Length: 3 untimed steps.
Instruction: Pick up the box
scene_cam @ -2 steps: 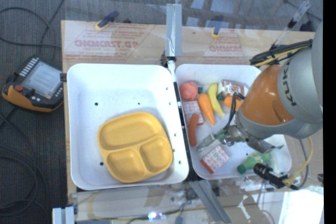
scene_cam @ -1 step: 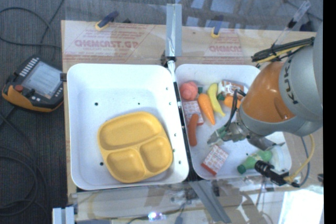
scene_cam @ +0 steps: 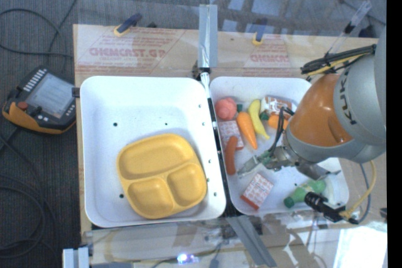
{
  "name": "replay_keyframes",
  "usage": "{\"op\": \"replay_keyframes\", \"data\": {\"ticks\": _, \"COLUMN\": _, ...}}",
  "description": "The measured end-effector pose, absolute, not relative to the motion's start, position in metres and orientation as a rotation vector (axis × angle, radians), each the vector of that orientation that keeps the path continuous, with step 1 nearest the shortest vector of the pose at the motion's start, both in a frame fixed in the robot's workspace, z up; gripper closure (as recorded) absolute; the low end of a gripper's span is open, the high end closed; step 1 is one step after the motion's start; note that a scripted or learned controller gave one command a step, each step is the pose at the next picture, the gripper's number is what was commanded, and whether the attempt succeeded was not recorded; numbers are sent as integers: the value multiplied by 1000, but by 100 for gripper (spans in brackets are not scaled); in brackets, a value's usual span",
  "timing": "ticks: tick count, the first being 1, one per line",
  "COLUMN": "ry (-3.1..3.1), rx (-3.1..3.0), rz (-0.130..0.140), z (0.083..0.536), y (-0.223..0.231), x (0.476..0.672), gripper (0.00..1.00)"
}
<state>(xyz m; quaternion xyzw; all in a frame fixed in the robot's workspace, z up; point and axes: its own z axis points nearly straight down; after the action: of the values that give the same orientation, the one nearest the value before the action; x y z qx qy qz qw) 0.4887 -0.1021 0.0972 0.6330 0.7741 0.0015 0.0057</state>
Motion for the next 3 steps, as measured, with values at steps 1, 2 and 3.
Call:
{"op": "replay_keyframes", "data": {"ticks": 1, "ry": 2423, "rx": 1981, "rz": 5, "z": 97, "y": -102, "x": 489, "gripper": 0}}
{"op": "replay_keyframes", "data": {"ticks": 2, "ry": 2675, "rx": 1621, "rz": 7, "z": 90, "y": -199, "x": 489, "gripper": 0}}
{"op": "replay_keyframes", "data": {"ticks": 3, "ry": 2555, "rx": 1797, "rz": 12, "z": 90, "y": -193, "x": 491, "gripper": 0}}
